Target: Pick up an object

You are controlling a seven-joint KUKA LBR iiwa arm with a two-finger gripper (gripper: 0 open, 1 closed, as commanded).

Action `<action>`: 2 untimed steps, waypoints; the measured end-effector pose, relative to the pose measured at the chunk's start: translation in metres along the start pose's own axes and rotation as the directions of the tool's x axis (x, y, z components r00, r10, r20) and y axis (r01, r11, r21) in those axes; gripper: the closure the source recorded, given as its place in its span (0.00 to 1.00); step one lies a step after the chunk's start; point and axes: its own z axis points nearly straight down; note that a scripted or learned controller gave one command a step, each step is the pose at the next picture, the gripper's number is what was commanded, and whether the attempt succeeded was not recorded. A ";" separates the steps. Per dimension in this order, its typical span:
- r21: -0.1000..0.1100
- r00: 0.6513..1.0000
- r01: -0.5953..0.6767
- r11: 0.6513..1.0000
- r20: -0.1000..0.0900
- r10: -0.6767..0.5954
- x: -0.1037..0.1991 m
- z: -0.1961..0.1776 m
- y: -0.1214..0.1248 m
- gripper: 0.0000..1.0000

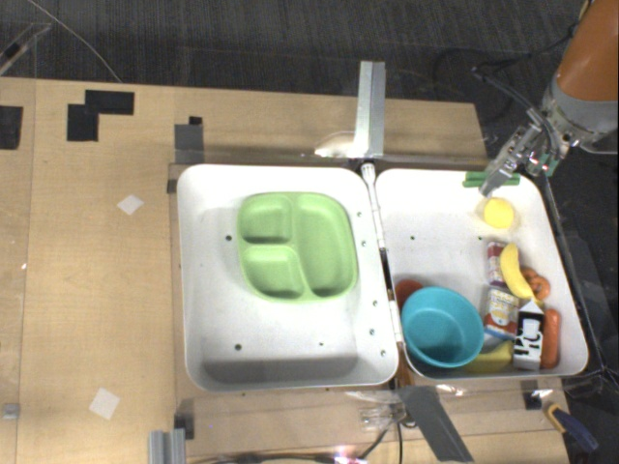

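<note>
Wooden bench (87,288), two white bins; gripper (502,174) hovers over right bin (426,211) above yellow lemon (499,213), grip state unclear. Approach step, I'd say; next needs descent onto lemon.

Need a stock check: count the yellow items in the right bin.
3: a lemon near the top right, a banana below it, another yellow piece beside the bowl; clutter may hide more.

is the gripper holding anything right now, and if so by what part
Nothing is held. The gripper hangs over the right bin's far corner, just above the yellow lemon, with nothing between its fingers.
</note>
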 end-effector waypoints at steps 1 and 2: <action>-0.002 1.000 0.006 1.000 0.006 -0.006 -0.002 -0.010 0.002 1.00; -0.003 1.000 0.011 1.000 0.011 -0.011 -0.004 -0.020 0.004 1.00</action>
